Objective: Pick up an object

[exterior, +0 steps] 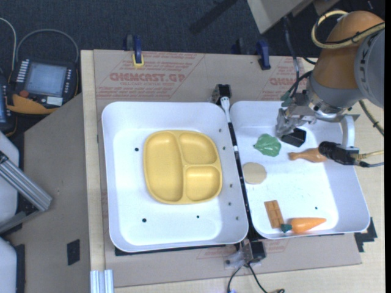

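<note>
My gripper [287,127] hangs low over the far part of the right bin [342,206]. Just in front of it and to its left lies a green leafy piece [267,144]. A small black block [294,137] sits right at the gripper's tip, and I cannot tell whether it is held. A brown drumstick-shaped piece [307,156] lies to the right of the green one. Nearer the front are a round beige disc [254,173], a brown rectangular bar [273,213] and an orange carrot [305,224].
The left bin [122,133] holds a yellow divided plate [182,165]. A black ridge between the two bins runs close to the left of the green piece. The arm comes in from the far right, above the right bin's back corner.
</note>
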`<state>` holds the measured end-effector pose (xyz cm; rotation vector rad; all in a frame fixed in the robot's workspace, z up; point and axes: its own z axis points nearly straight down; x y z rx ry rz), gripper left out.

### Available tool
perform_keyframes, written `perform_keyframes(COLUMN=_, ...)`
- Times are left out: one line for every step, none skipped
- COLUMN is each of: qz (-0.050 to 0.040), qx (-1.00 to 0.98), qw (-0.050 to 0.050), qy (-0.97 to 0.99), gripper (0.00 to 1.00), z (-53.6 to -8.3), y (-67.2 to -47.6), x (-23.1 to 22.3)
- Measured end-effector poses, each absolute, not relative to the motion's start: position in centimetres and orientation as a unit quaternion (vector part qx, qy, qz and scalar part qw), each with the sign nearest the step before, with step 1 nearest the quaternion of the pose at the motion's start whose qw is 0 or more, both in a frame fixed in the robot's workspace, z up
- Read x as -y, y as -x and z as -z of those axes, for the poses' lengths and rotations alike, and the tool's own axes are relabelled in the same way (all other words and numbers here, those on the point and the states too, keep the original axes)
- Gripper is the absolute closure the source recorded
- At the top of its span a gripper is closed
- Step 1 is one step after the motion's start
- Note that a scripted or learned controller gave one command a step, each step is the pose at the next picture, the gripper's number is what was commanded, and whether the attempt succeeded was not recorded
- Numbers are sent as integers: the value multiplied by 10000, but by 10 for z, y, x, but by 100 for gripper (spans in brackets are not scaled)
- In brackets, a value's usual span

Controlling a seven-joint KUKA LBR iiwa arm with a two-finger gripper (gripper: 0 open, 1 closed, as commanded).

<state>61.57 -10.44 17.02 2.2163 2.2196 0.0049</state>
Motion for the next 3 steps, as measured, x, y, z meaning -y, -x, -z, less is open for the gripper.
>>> perform_keyframes(qz=-13, qx=-7075, qw=24, qy=-7067, gripper=100, z=-217, y=-609, x=102)
perform_keyframes(qz=-21, qx=-7075, qw=37, qy=-7067, gripper=100, z=-271, y=-610, x=103)
perform_keyframes(qz=-15, qx=-7093, qw=11, qy=-7049, gripper=100, z=-270, y=-618, x=48)
